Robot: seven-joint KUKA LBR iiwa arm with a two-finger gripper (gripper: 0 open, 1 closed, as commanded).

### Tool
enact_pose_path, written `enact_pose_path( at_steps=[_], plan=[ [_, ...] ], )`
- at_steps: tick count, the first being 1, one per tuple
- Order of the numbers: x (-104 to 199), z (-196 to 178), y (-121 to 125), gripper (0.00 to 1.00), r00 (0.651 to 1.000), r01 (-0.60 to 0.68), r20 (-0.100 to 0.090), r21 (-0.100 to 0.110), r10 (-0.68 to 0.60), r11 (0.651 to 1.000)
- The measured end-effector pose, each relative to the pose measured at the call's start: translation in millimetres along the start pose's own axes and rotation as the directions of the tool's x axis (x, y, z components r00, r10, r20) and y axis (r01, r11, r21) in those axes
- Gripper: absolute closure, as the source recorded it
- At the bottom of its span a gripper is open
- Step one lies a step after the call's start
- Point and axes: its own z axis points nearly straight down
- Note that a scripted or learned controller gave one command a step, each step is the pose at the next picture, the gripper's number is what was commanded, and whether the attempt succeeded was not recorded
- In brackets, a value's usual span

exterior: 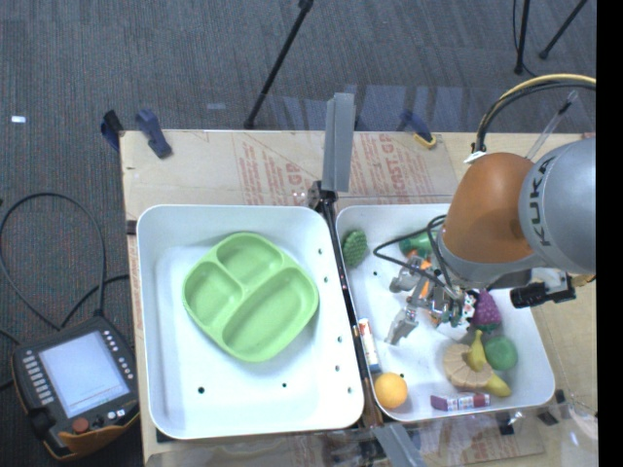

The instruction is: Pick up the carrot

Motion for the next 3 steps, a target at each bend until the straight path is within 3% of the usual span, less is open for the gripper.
enact_pose_path(
  at_steps=[1, 2, 3],
  plan=[
    [-45, -1, 27, 0.0, 0.995, -0.099, 0.002, -0.001, 0.099, 0.995],
    [16, 0, 1, 0.0, 0.999, -0.043, -0.001, 0.0, 0.043, 0.999],
    [-39, -7, -12, 0.0, 0.994, -0.106, 0.003, -0.001, 0.106, 0.994]
  ],
)
